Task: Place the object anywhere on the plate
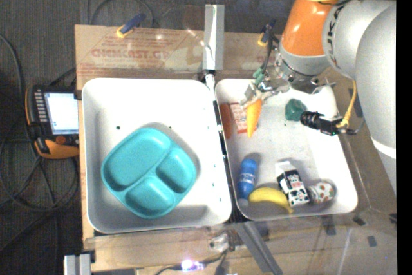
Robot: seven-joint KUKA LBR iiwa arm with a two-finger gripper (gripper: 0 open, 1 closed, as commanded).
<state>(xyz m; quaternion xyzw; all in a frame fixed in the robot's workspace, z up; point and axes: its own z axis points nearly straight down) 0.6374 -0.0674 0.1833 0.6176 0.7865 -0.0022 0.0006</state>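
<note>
Carrot up at the right bin's far end, plate waiting on the left

Starting left: the teal divided plate (149, 170) sat in the left bin (93, 96), three compartments bare. Across the divider, in the right bin (351, 193), the gripper (261, 92) had the orange carrot (253, 114) pinched at its thick top end between closed fingers, tip hanging down beside an orange box (236, 119). It looked like a light, stiff plastic toy, smooth and tapered, so I judged it liable to swivel or slip; the fat end was the sound place to hold. Nearer the front lay a blue bottle (247, 177) and a banana (269, 197).
</note>
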